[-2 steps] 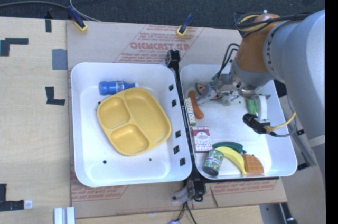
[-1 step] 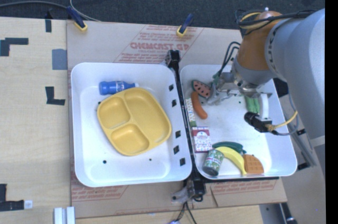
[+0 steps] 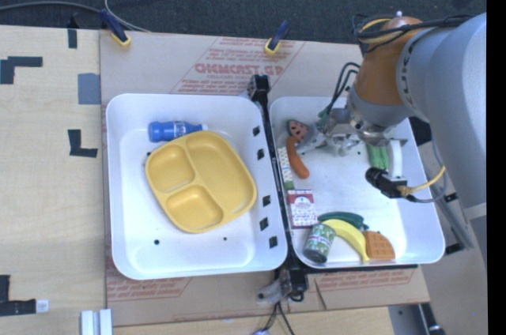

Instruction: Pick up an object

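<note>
Arm reaches in from the right, wrist low over the right bin [image 3: 419, 246]. Gripper [image 3: 330, 137] sits over the bin's far half, toward the left wall. Cannot tell how it is set: the metal at the tip is a small blur, and nothing is visibly held.

Likely target: the hot dog [image 3: 296, 158], lying near the left wall in the far half, just beside the gripper tip. A small brown piece [image 3: 297, 129] lies at its far end, touching or nearly so; too small to identify.

Risks, as judged from this layout:
- Hot dog lies close to the left wall. A descent slightly off toward that wall could strike the rim or trap the piece against it.
- It is narrow, rounded and looks smooth. A grasp off its middle may squeeze it out sideways, or roll it.
- The brown piece crowds the far end. A descent there could nudge it or pick up both.
- A green-and-white item [image 3: 382, 156] lies under the wrist, partly hidden; a sweep of the arm might drag it.

Target's look: orange-red, elongated, slightly curved, running from far to near along the wall.

Other contents of this bin: a small red box [image 3: 301, 208] by the left wall, then can [image 3: 319, 242], banana [image 3: 349, 235], a green thing behind it and an orange piece [image 3: 380, 246] along the near edge, well apart from the gripper.

Left bin [image 3: 126, 246]: yellow tray [image 3: 201, 180] at centre, blue bottle [image 3: 173, 130] just beyond it.
</note>
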`<state>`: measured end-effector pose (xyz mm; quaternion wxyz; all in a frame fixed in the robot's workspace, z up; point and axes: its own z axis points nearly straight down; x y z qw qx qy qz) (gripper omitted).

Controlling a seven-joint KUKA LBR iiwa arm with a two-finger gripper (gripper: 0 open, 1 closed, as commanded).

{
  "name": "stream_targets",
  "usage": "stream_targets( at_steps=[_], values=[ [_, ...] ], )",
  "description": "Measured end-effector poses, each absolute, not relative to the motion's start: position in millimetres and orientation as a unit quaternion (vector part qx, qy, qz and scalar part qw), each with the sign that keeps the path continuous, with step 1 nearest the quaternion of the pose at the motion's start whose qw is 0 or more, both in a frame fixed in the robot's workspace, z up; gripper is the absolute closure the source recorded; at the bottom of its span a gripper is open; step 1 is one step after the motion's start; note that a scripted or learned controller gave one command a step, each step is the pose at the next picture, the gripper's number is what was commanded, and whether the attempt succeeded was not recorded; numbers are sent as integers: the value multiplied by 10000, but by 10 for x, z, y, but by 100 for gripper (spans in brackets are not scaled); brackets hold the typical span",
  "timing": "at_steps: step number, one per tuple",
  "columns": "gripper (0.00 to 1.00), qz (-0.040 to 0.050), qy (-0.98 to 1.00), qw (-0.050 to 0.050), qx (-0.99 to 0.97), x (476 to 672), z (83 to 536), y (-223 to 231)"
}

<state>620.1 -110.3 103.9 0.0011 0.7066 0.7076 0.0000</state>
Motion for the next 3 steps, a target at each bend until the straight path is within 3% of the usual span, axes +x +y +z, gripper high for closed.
stream_targets(
  at_steps=[1, 2, 3],
  values=[
    [0, -61, 7057, -77, 7085, 6648, 837, -1054],
    [100, -74, 7063, -50, 7079, 6647, 930, -1068],
    [100, 4, 7080, -2, 7062, 6358, 1845, -363]
  ],
)
